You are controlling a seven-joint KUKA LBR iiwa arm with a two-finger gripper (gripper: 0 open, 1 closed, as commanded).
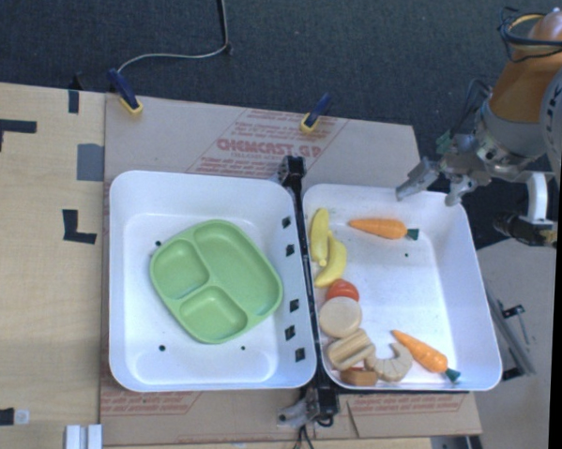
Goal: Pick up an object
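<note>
Red print reading "CHEMCAST GP" stands on the cardboard sheet (257, 147).

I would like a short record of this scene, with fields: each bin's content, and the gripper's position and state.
left bin: one green divided plate
right bin: two carrots, bananas, other toy foods along its left side
gripper: above the right bin's far edge, open, holding nothing

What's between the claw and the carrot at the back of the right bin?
Nothing visible. The claw hangs over the right bin's back rim, and the carrot lies alone on bare floor just to its left. The bananas sit farther left, off that path.
</note>
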